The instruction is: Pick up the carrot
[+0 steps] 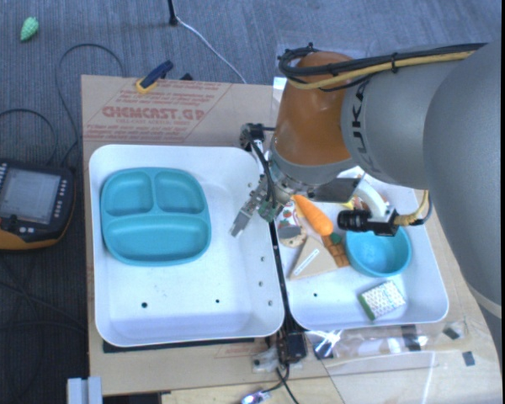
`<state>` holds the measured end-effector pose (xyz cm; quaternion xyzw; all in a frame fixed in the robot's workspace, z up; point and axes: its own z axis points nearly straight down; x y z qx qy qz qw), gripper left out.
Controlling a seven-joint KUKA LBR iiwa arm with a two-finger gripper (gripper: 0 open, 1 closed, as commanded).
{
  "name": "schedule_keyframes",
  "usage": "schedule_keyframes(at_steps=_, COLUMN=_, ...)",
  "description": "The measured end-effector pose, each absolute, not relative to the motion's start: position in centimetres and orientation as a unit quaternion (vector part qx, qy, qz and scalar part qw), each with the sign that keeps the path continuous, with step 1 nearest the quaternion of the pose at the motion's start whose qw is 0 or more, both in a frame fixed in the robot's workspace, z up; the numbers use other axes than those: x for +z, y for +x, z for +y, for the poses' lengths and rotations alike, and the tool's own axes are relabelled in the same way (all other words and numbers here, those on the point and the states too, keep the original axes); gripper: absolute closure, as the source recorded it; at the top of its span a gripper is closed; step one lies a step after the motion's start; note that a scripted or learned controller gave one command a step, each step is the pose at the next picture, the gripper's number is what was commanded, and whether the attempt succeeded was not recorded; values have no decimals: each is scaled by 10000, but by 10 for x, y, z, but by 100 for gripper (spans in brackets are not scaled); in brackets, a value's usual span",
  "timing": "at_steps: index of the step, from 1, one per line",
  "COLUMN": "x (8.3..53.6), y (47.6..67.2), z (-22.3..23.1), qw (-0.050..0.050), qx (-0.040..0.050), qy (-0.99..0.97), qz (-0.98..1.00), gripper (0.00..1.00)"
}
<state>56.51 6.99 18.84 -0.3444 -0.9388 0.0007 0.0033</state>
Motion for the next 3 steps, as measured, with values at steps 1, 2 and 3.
schedule_keyframes(at_steps=1, x=181, y=486, z=13, qw=37, qx=15, qy=-1798, qz=-9837, gripper=100)
schedule_keyframes(at_steps=2, x=242, y=487, z=-25, qw=-1, qx=-8, qy=1937, qz=-9811, gripper=100)
schedule_keyframes(at_steps=3, x=280, y=509, z=7, qw=6, qx=-7, qy=-254, qz=-9997, gripper=100)
